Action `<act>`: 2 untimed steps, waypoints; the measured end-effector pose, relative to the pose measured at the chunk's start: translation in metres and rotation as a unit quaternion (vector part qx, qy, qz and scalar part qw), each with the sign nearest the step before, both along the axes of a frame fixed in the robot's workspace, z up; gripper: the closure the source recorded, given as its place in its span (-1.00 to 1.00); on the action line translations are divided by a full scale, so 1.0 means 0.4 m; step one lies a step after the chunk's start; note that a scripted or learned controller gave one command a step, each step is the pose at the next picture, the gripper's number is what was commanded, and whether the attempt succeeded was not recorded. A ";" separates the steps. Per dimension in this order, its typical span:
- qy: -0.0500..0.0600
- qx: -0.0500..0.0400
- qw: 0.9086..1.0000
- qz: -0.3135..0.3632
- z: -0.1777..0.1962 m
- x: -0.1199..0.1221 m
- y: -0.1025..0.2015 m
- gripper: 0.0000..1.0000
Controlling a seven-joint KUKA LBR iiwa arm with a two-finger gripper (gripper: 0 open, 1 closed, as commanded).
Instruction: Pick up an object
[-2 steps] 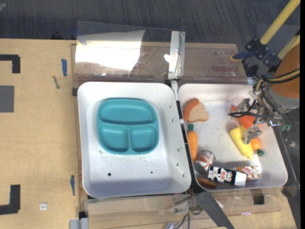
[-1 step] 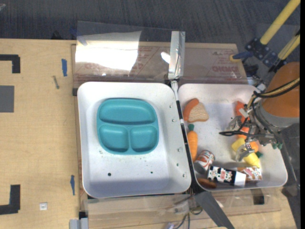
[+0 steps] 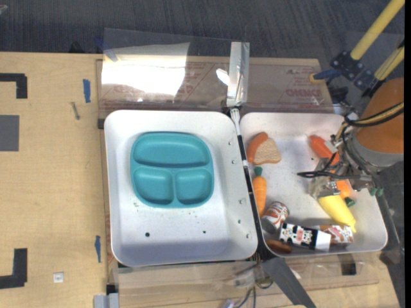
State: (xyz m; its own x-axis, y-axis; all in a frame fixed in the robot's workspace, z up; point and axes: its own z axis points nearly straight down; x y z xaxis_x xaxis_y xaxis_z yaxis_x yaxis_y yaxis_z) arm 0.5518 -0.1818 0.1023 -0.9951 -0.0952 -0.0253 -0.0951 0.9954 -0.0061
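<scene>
The wide tan wooden tabletop carries two shallow white plastic bins, and the left white bin, far off to the claw's left as I stand watching, holds a teal three-compartment plastic tray. The right white bin is where the grey arm with its orange band reaches in, wrist bent down over the bin's right half. The claw hangs low amid a tangle of dark cables; whether it is apart or together I cannot tell. The nearest thing looks to be a yellow tapered plastic piece, just below and slightly right of the claw, its long axis slanting down to the right. A small orange carrot-shaped toy lies just above the claw. Further left lie a tan bread-slice toy and an upright orange carrot toy. A black-and-white patterned carton lies lower left.
</scene>
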 end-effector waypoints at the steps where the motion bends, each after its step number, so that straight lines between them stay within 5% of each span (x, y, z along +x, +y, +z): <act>1: 0.008 0.001 1.000 0.030 -0.034 0.085 -0.034 1.00; 2: 0.008 0.001 1.000 0.030 -0.035 0.084 -0.034 -1.00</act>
